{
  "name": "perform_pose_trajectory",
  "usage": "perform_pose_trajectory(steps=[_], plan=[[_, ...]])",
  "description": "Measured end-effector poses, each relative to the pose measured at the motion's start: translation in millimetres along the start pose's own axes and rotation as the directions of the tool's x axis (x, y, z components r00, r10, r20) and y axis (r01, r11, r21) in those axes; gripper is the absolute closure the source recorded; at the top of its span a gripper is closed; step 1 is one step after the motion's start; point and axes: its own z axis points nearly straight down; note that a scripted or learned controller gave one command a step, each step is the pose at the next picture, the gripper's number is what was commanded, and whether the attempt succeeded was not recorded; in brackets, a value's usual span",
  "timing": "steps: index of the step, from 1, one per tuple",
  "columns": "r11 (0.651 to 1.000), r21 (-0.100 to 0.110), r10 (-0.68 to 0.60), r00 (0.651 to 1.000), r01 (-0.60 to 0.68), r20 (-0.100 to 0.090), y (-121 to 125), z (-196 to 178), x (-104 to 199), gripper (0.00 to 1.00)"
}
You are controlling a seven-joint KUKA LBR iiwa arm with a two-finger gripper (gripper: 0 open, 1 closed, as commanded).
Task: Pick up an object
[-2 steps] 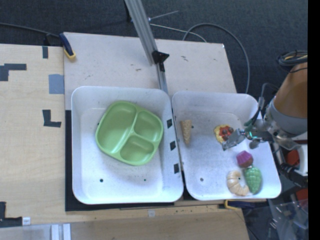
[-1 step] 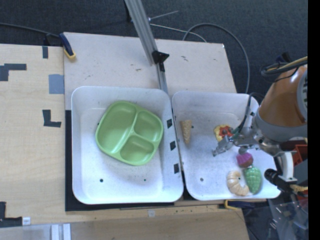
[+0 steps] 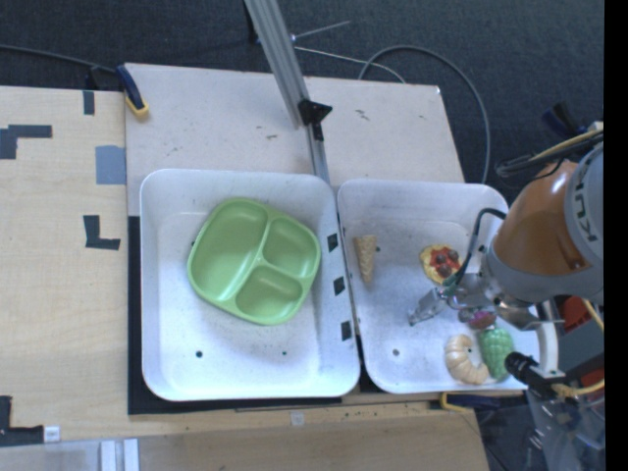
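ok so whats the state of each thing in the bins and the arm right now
green divided plate: right way up, flat in the left bin, compartments bare
cone: lying on its side in the right bin
pizza slice toy: lying flat, right bin
croissant: resting by the near wall
green toy: beside the croissant
gripper: low over the right bin floor, nothing seen between its fingers

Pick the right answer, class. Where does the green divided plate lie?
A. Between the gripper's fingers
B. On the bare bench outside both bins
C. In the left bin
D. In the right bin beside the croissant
C: the plate lies flat inside the left bin.
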Motion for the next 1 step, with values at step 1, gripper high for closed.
perform_pose_trajectory(steps=[1], plan=[[1.000, -0.007, -0.001, 1.000, 0.001, 0.002, 0.2, 24.7, 0.0, 0.00]])
